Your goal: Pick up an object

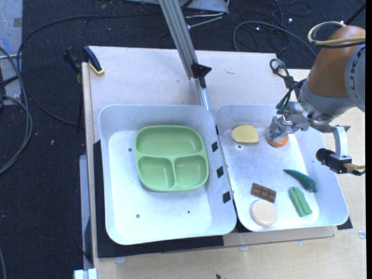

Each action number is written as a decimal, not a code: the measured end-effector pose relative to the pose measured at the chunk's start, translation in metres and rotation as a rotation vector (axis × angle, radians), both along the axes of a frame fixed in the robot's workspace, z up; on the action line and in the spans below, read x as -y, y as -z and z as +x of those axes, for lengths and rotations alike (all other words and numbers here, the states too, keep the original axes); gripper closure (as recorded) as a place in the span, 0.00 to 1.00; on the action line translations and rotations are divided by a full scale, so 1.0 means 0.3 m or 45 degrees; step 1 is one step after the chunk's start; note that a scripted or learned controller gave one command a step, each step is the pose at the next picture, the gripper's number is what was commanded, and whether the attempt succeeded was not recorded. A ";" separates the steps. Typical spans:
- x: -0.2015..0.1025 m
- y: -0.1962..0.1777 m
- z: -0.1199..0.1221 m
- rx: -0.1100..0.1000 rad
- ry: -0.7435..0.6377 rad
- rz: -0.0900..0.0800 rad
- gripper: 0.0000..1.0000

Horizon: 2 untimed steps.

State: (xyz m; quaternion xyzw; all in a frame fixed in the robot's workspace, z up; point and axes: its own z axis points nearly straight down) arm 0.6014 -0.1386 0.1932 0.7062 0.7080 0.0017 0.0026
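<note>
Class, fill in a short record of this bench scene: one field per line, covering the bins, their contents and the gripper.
left bin: holds a green three-compartment plastic plate
right bin: yellow rounded piece, orange round piece, brown chocolate bar, cream round disc, dark green pepper, light green ridged stalk
gripper: above the orange round piece, grip unclear

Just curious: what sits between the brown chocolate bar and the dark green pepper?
Nothing: in the camera view, bare white bin floor separates the brown chocolate bar from the dark green pepper.
</note>
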 end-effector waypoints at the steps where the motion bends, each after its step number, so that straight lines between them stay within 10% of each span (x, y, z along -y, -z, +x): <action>1: -0.001 -0.062 0.003 -0.004 0.001 0.001 1.00; 2: -0.184 -0.104 0.005 -0.005 -0.006 0.003 1.00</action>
